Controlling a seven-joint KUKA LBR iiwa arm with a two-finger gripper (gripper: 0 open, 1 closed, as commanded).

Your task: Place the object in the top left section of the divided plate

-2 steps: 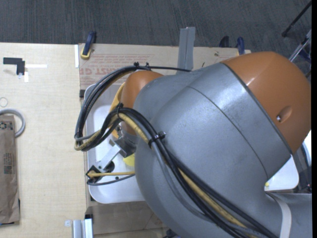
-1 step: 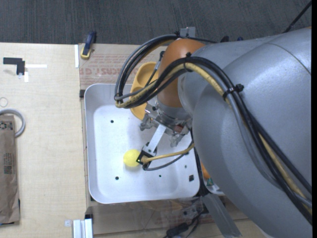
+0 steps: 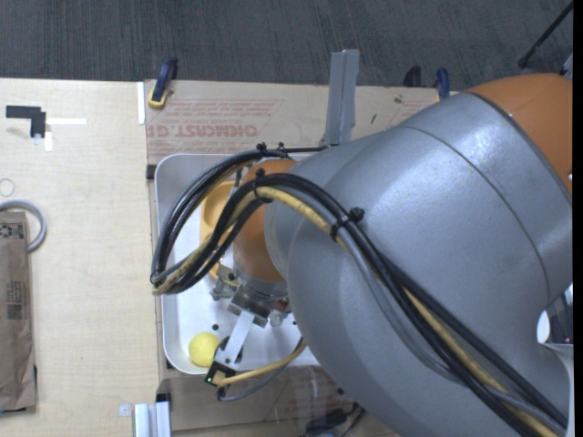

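Observation:
A small yellow ball (image 3: 204,349) lies on the floor of the white bin (image 3: 173,326), near its front left corner. A tan-yellow curved piece, likely the divided plate (image 3: 213,215), shows at the back of the same bin, and the arm and cables hide most of it, sections included. My gripper (image 3: 240,300) hangs low over the bin's middle, just right of and behind the ball. The wrist covers its tips, and I see nothing held.
The big grey arm covers the right half of the view and the second bin. Black and yellow cables (image 3: 182,244) loop over the left bin. A cardboard sheet (image 3: 228,116) lies behind it, and a brown paper bag (image 3: 14,308) lies at the bench's left.

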